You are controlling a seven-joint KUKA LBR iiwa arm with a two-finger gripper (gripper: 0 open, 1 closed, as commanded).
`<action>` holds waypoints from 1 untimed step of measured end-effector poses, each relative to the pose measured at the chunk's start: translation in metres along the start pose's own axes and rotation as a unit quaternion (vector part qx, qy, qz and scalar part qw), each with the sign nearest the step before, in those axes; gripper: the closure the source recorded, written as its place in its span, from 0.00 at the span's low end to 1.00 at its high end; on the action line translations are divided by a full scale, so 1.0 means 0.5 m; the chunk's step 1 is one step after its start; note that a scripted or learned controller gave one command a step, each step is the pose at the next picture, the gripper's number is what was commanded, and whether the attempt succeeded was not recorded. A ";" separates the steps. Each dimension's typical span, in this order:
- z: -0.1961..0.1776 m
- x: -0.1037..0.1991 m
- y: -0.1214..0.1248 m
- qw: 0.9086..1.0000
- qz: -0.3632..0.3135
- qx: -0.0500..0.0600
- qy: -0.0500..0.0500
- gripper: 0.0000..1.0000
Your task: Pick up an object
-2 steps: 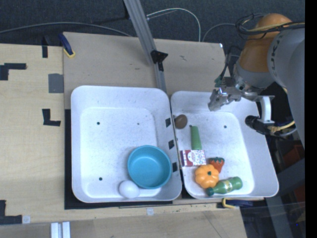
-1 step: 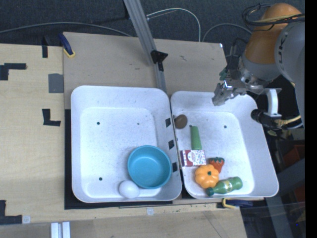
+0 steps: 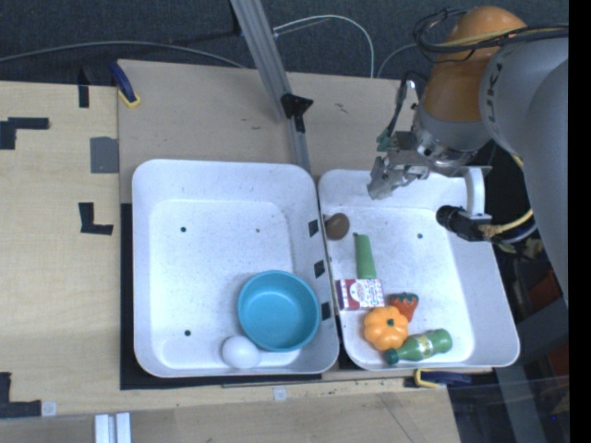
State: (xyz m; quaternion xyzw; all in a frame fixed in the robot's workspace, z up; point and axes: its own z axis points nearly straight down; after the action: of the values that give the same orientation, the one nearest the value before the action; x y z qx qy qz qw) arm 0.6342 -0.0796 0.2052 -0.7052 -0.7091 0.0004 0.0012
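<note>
Since the gripper (image 3: 386,185) is seen above the far edge of the right bin (image 3: 462,275) with nothing between its fingers, the step in hand is judged to be the approach before a grasp. Whether the fingers are spread or closed cannot be told; they are blurred and small.

The likeliest target is judged to be the brown round object (image 3: 337,225), which lies alone near the right bin's far-left corner, closest to the gripper. A straight descent should be made over its middle, with the fingers kept off the bin's left wall, just beside it.

The green stick (image 3: 366,256) lies just toward the near side of the brown object, slightly apart. Nearer still in the right bin a crowded cluster is found: a red-and-white carton (image 3: 359,293), an orange pumpkin (image 3: 385,327), a small red-orange item (image 3: 404,303) and a green bottle (image 3: 421,345), touching or nearly so. These would be harder to take singly.

In the left bin (image 3: 166,247), a blue bowl (image 3: 277,309) and a white ball (image 3: 240,351) sit at its near-right corner, well apart from the gripper. A grey pole (image 3: 263,49) slants across the bench beyond both bins.
</note>
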 end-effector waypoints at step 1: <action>-0.026 0.120 0.017 1.000 -0.001 -0.001 0.001 1.00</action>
State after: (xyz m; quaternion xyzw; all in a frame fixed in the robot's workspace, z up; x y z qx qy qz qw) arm 0.6421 -0.0193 0.2181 -0.7042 -0.7100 -0.0008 0.0008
